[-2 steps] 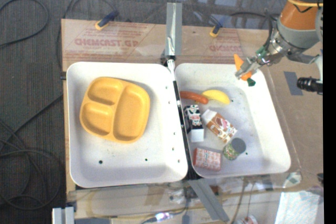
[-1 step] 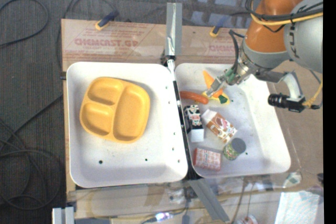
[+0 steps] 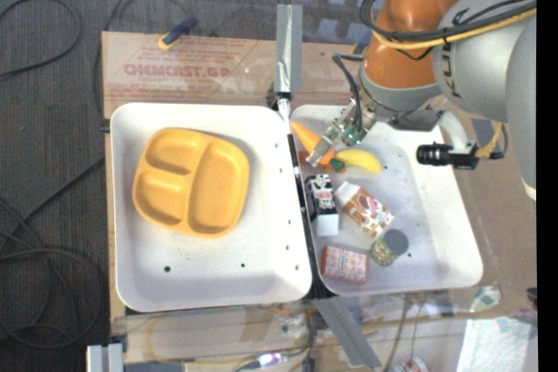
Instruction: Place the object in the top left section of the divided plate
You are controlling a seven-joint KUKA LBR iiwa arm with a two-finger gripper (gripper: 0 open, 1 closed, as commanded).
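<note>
Reaching in from the right, the grey arm with its orange band (image 3: 417, 17) hangs over the right-hand shallow white bin (image 3: 436, 213), and the step in hand looks like the pick itself, since nothing lies on the plate yet. Left of it, the other shallow white bin (image 3: 148, 274) holds the yellow divided plastic plate (image 3: 191, 180), sitting slightly turned, so its top left section (image 3: 172, 151) is the smaller pocket toward the far, left corner.

In the right bin, the small two-finger gripper (image 3: 321, 154) sits low at the bin's far left corner, right over the orange carrot-shaped toy (image 3: 304, 135) and just beside the yellow banana toy (image 3: 360, 160). Whether its claw is spread or pressed together I cannot tell at this angle, and no item is plainly pinched between it. The carrot seems the likely target, though the banana is close enough to be the one meant.

To do this well, I judge the claw should straddle the carrot across its narrow width, clear of the bin wall and the banana. The white-and-black milk carton (image 3: 323, 192), the brown-and-white juice box (image 3: 364, 210), the red packet (image 3: 345, 264) and the small green can (image 3: 387, 246) lie nearer and should stay undisturbed.
</note>
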